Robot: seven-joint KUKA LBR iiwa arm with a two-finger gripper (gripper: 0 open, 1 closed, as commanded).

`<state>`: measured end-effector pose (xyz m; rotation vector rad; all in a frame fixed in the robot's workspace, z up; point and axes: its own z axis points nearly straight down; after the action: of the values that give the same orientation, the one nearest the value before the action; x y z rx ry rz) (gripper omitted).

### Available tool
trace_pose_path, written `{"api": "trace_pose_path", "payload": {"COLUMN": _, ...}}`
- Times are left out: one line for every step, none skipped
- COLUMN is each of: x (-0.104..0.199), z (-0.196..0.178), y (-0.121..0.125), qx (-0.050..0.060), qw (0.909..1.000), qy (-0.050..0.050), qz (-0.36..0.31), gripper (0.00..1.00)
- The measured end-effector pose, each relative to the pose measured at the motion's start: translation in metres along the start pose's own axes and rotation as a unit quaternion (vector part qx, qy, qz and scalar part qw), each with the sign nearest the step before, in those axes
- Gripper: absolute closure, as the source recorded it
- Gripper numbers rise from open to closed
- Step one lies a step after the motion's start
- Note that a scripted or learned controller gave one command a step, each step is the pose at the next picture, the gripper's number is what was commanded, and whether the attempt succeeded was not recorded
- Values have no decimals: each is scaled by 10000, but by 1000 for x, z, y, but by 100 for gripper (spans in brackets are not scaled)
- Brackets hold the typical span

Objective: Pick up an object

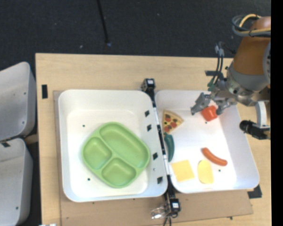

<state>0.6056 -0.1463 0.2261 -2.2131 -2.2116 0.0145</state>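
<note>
Camera view looks down on 2 white bins side by side on a wooden bench: the left bin (66,126) holds a green divided plate (115,154) with 3 compartments, and the right bin (236,173) holds a scatter of toy food. The gripper (209,110) sits over the upper part of the right bin, with its 2 grey fingers (198,105) angled down on either side of a small red-orange object (209,113), which lies between them. The fingers appear to be pinching that piece, though from this slanted height I cannot tell whether it is lifted clear of the bin floor or resting on it. Elsewhere in the right bin, well apart from the gripper, lie a toy pizza slice (171,121) near the dividing wall, a dark green piece (169,146) just below it against the wall, a red sausage (214,156), a yellow square slice (183,170) and a yellow oval piece (205,172) just beside it. As a judgement, the choosing and closing parts of the pick look done; what is left is a clear lift that proves the grasp holds, and a slip remains possible.
</note>
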Motion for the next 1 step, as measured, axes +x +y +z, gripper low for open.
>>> {"api": "trace_pose_path", "payload": {"x": 0, "z": -7, "y": 2, "qx": -57, "qw": 10000, "qy": -6, "qz": -10, "gripper": 0}}
